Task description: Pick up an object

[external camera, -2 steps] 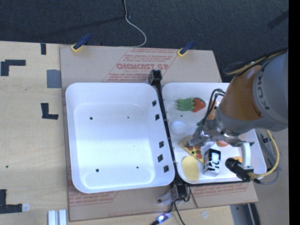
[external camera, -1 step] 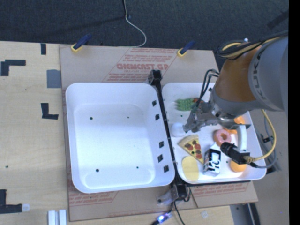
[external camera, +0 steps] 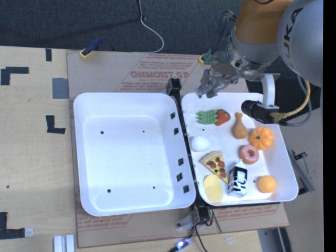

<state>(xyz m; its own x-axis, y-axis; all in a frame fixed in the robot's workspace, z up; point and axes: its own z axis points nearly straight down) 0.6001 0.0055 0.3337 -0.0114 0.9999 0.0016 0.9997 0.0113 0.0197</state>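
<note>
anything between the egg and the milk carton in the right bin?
Yes, in the camera view the pizza slice lies between the egg and the milk carton.

The grey arm (external camera: 294, 20) with its orange band runs out of the picture at the top and right edges, so its upper links are cut off. The gripper (external camera: 210, 86) is small and blurred above the right bin's (external camera: 286, 156) far rim; its fingertips cannot be made out. The black-and-white carton (external camera: 238, 181) partly covers the pizza slice (external camera: 214, 163), and its print is too small to read
</note>
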